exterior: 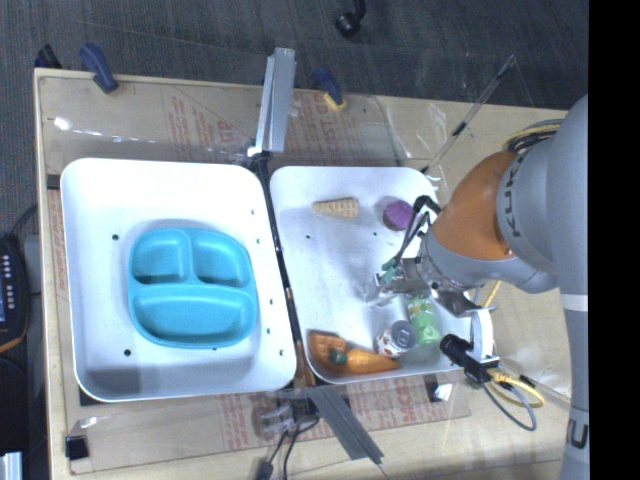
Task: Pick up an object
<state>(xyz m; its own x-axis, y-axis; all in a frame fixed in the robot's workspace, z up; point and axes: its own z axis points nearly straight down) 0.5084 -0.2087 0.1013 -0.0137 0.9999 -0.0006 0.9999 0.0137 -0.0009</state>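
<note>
My gripper (393, 282) hangs low over the right bin (330, 268), right of its middle. Just below it lie a pale green object (424, 321) and a small round can (397, 339) with a red and white side. An orange carrot-like toy (352, 357) rests along the bin's front wall. A tan cone-shaped piece (336, 207) and a purple object (398, 212) lie near the bin's far wall. The wrist hides part of the green object. Nothing shows in the gripper's grasp.
The left bin (90, 268) holds a blue divided tray (192, 286). A metal bar (274, 98) rises at the back between the bins. The arm's grey and orange body (490, 218) covers the right bin's right wall. Cables lie at the bench's front right.
</note>
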